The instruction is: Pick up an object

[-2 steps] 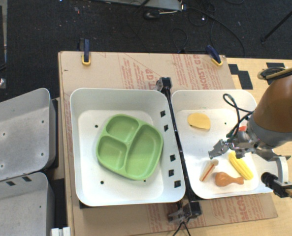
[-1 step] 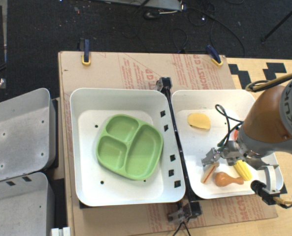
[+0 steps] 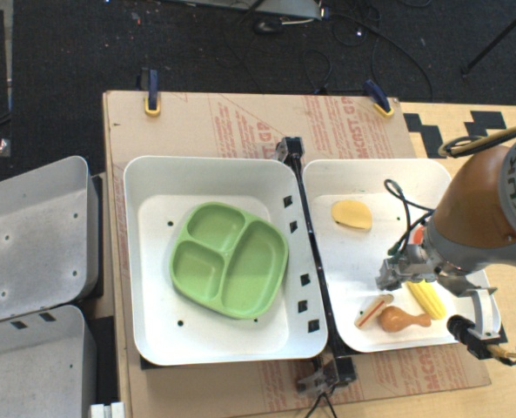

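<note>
The right bin holds a flat yellow piece at the back. A yellow corn cob, an orange drumstick-shaped toy and a thin orange-red stick lie near its front. My gripper hangs low over the right bin. It sits just above and to the left of the corn cob, close to or touching its upper end. The wrist hides the gripper's tips.
In the left bin lies a green three-compartment plate. A black divider runs between the two bins. The orange-banded arm covers the right bin's right side. Grey trays stand off the bench at left.
</note>
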